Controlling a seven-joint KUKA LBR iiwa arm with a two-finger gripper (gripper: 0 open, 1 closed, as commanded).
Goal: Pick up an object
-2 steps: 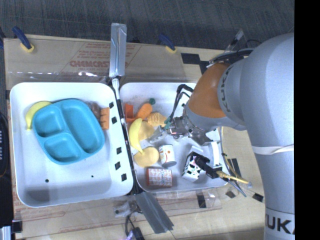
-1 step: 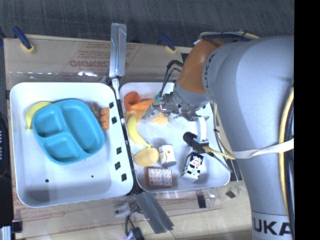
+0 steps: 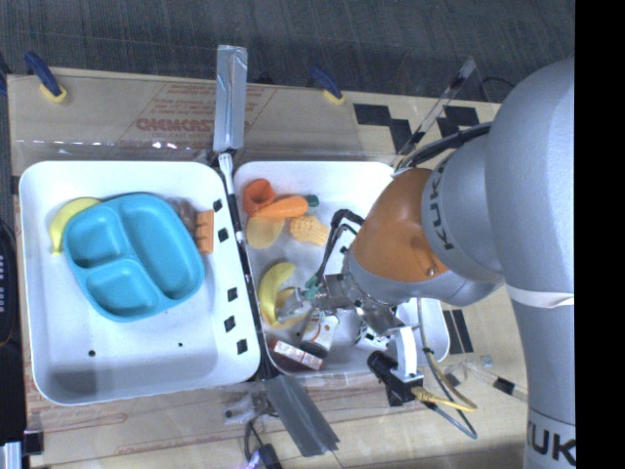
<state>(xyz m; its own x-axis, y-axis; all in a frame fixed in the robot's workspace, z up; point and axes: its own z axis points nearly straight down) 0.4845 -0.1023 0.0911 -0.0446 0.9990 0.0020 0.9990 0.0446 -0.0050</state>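
Note:
My gripper [image 3: 325, 328] is down in the near part of the right bin [image 3: 381, 176], under the orange-banded wrist. It sits over a cluster of small items: a banana [image 3: 273, 289] just to its left and a dark red and white packet [image 3: 296, 354] at the bin's front edge. Farther back in that bin lie an orange cup [image 3: 258, 194], a carrot [image 3: 286, 207], a corn cob [image 3: 310, 230] and a pale yellow fruit [image 3: 262, 232]. The wrist hides what lies directly beneath it.
The left bin [image 3: 127, 360] holds a blue divided tray [image 3: 135, 254], a yellow banana [image 3: 64, 219] tucked under its left edge and a small orange piece [image 3: 204, 231] at its right. A metal divider [image 3: 230, 96] stands between the bins. Cables trail at the front right.

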